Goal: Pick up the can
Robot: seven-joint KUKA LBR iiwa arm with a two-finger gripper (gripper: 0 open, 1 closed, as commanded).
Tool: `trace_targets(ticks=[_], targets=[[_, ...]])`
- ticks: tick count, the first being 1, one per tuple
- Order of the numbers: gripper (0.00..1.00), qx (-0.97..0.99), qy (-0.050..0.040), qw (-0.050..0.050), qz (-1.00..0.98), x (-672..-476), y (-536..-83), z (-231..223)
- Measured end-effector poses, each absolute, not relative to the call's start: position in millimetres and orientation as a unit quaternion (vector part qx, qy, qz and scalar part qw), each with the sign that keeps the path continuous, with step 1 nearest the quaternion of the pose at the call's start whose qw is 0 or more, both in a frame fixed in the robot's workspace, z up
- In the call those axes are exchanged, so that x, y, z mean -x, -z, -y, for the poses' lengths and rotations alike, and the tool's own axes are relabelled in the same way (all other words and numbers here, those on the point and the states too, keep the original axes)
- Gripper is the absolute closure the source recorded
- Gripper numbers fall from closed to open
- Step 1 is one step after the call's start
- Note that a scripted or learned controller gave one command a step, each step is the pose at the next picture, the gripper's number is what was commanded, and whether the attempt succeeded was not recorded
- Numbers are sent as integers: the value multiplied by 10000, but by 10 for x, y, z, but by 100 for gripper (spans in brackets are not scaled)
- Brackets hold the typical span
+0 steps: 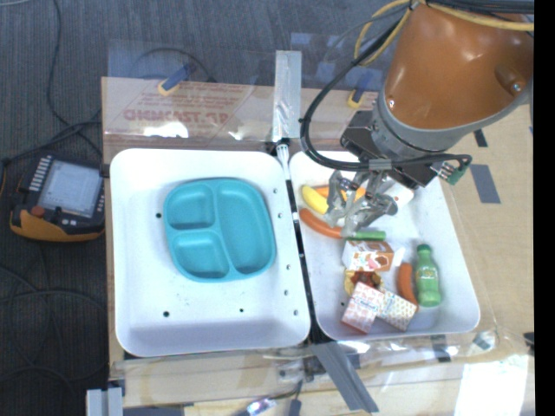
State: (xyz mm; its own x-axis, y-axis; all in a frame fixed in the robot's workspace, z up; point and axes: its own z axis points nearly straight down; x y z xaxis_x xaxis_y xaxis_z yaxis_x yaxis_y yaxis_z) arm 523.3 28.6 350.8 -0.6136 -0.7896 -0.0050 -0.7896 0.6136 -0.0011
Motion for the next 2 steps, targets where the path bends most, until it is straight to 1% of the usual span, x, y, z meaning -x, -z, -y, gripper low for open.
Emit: trace_targets(ticks=[1, 2], targets=[[100, 6193, -13, 16, -7852, -5229, -3092, -558], [100, 7380, -6, 33, -6748, -4850, -4346, -614]])
